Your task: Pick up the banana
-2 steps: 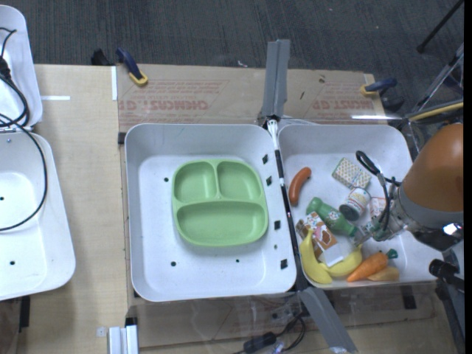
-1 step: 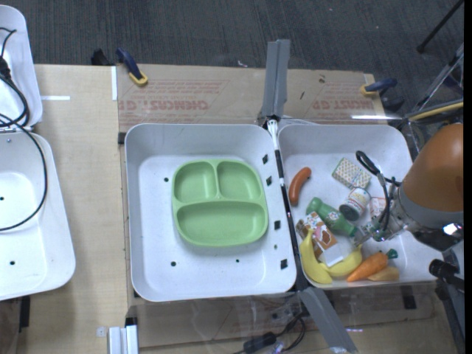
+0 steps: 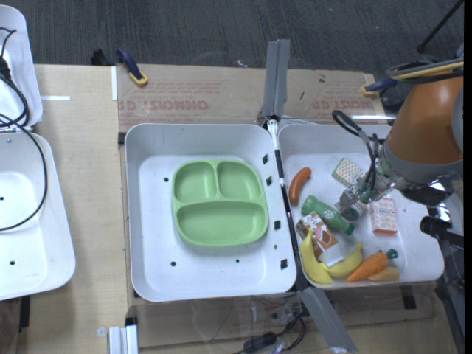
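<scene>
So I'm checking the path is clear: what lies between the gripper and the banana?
In the camera view, a green bottle and a small carton lie between the gripper and the banana.

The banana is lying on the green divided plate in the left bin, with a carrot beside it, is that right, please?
Not quite. The camera view shows the banana in the right bin, near its front edge, not on the green divided plate in the left bin. The carrot does lie beside it.
</scene>
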Controlling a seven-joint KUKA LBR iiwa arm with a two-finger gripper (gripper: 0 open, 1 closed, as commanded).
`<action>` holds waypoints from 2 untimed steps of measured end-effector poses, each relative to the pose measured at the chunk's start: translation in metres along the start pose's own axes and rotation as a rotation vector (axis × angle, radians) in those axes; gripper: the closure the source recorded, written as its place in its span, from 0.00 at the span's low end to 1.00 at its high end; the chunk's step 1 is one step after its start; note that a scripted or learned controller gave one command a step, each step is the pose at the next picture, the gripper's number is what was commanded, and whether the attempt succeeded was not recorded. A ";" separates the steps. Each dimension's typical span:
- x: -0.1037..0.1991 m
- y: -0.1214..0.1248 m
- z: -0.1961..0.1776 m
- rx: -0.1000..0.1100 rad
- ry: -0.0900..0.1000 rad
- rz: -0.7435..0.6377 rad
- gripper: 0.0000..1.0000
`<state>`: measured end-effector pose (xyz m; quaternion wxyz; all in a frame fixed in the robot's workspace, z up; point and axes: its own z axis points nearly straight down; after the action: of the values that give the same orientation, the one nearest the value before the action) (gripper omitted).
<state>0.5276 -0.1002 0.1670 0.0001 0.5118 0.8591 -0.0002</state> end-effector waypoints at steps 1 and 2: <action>0.023 -0.043 0.065 0.001 0.001 -0.174 0.00; 0.022 -0.043 0.056 0.000 0.000 -0.169 1.00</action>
<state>0.4792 -0.1013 0.1112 0.0001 0.4375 0.8992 -0.0002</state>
